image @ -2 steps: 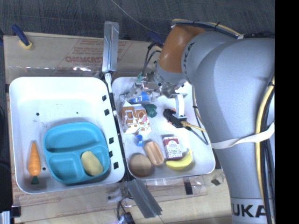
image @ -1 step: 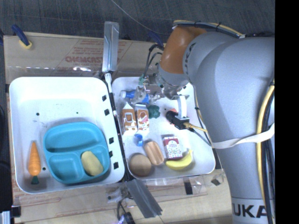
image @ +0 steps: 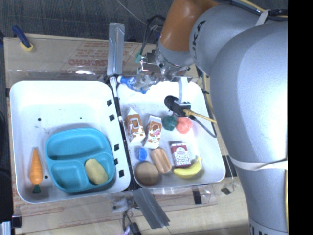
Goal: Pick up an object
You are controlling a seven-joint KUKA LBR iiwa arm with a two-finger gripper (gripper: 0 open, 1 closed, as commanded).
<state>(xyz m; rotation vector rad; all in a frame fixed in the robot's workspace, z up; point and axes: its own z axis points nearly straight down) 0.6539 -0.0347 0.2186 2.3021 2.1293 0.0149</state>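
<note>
Camera view. Right bin (image: 211, 146): two small cartons (image: 145, 129) at centre; blue piece (image: 142, 154), hot dog (image: 161, 160) and brown ball (image: 146, 173) along the near edge; red box (image: 180, 153) and banana (image: 189, 170) toward the near right corner; green and pink pieces (image: 177, 124) mid-right.

Left bin (image: 24, 97): blue tray (image: 73, 155) holding a potato (image: 96, 171); carrot (image: 35, 168) at the left edge.

Gripper (image: 146, 75): over the right bin's far left corner; open or closed, cannot tell.

Likely handling: cartons light, rigid, best taken across the narrow sides.

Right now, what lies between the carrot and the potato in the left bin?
In the camera view, the blue divided tray's rim and lower-left compartment lie between the carrot and the potato.
</note>
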